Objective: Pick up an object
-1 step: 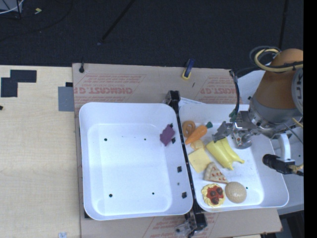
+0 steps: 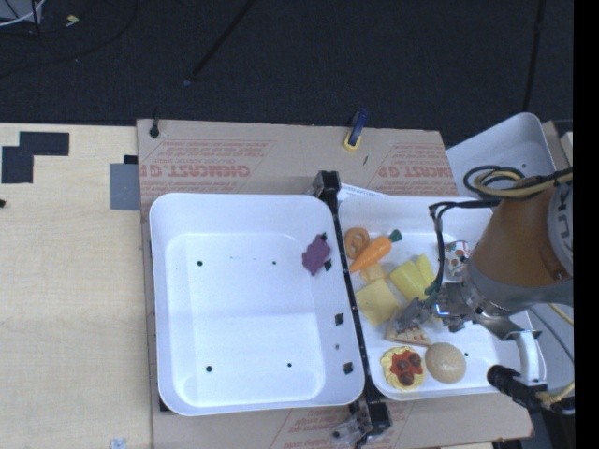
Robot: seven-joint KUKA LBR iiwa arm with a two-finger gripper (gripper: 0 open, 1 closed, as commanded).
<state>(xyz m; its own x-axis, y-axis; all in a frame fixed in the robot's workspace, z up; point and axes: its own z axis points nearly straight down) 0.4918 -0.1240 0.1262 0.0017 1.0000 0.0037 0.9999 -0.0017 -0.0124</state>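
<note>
My gripper [image 2: 438,309] is low in the right bin [image 2: 487,382], below the arm's orange band [image 2: 518,241]. It sits right beside a grey object [image 2: 408,322] and just under a yellow block [image 2: 413,276]. A second yellow block [image 2: 376,299] lies to its left. Further up are an orange carrot [image 2: 376,250] and a small brown ring [image 2: 356,242]. At the bin's near edge rest a round red-and-yellow piece [image 2: 404,367] and a beige ball [image 2: 445,363]. A purple object [image 2: 317,253] lies in the left bin [image 2: 187,344] against its right wall.
A black divider [image 2: 343,288] runs between the two bins. Both bins stand on a cardboard sheet [image 2: 234,162] with a blue-and-yellow clamp [image 2: 355,131] at its far edge. Cables [image 2: 487,178] loop above the arm.
</note>
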